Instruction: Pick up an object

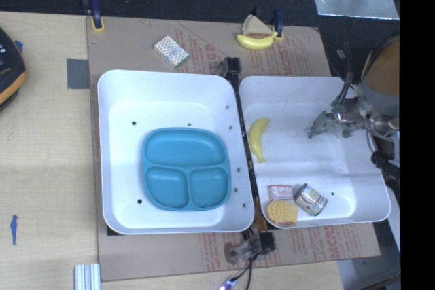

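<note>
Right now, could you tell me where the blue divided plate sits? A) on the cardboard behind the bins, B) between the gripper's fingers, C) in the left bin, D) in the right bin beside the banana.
C: the blue divided plate lies flat inside the left bin, with nothing else in that bin.

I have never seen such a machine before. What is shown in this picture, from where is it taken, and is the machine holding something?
One camera, fixed above the bench, looks down at a slant. The grey and orange shape at the right is a robot arm; its gripper, a two-finger claw, hangs over the right bin. Nothing shows between its fingers, so it holds nothing. In that bin lie a banana, a yellow waffle-like piece, a small packet and a metal can. The left bin holds a blue divided plate. Behind the bins, on the brown board, lie a second banana and a small patterned packet.
</note>
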`<action>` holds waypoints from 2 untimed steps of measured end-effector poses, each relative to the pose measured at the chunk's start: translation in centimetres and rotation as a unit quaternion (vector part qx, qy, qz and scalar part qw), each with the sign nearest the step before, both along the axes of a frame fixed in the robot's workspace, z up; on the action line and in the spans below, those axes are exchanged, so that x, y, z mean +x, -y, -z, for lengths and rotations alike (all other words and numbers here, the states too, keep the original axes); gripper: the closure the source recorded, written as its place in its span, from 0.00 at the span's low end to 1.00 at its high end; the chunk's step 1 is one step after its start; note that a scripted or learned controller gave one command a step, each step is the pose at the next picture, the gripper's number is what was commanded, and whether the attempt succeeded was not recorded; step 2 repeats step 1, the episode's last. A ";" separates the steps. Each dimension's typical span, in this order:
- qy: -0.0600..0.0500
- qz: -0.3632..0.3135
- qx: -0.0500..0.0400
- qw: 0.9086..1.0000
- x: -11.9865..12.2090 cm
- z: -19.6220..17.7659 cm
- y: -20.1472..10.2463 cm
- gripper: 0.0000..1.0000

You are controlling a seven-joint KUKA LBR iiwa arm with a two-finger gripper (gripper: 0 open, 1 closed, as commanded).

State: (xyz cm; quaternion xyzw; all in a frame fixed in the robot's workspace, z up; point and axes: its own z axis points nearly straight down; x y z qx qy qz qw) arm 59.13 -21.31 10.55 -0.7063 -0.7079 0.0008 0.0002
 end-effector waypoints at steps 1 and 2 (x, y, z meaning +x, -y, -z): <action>0.000 -0.002 0.001 1.000 5.1 1.3 -8.0 0.00; 0.000 -0.002 0.001 1.000 5.1 1.3 -8.0 0.00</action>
